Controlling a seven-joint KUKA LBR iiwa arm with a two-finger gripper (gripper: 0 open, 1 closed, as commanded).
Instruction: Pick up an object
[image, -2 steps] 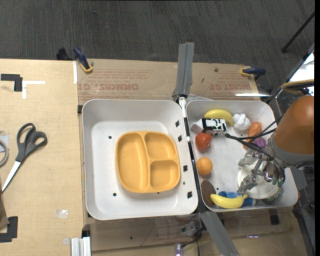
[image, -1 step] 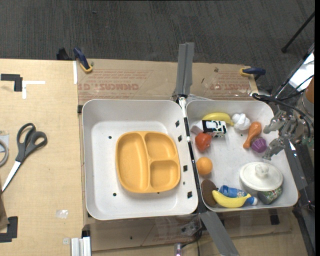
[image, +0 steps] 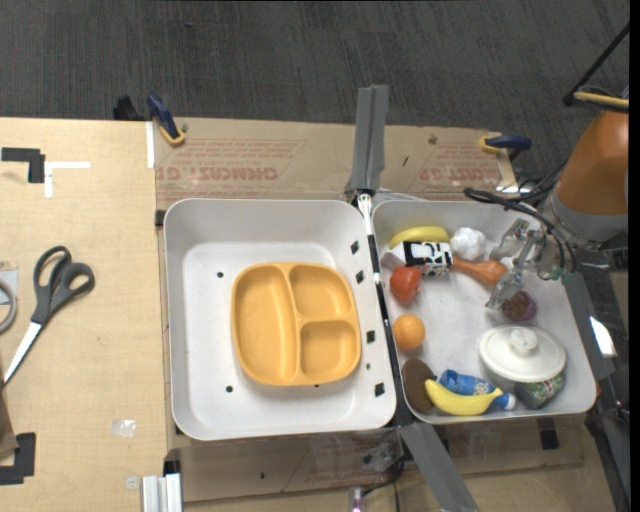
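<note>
The right bin (image: 574, 300) holds several small items. Among them are a yellow banana (image: 418, 236), a black-and-white piece (image: 435, 257), a white crumpled lump (image: 468, 241), an orange carrot-like piece (image: 480, 270), a red fruit (image: 405, 284), an orange ball (image: 408, 330) and a purple cluster (image: 519, 307). My gripper (image: 507, 290) hangs at the bin's right side, tilted down-left, just above the purple cluster and beside the carrot-like piece. It looks open, with nothing between its fingers.
A white lidded bowl (image: 522, 352), a second banana (image: 462, 401), a blue item (image: 468, 382) and a brown piece (image: 415, 375) crowd the right bin's near end. The left bin (image: 190, 300) holds a yellow divided plate (image: 296, 323). Scissors (image: 50, 290) lie on the bench at left.
</note>
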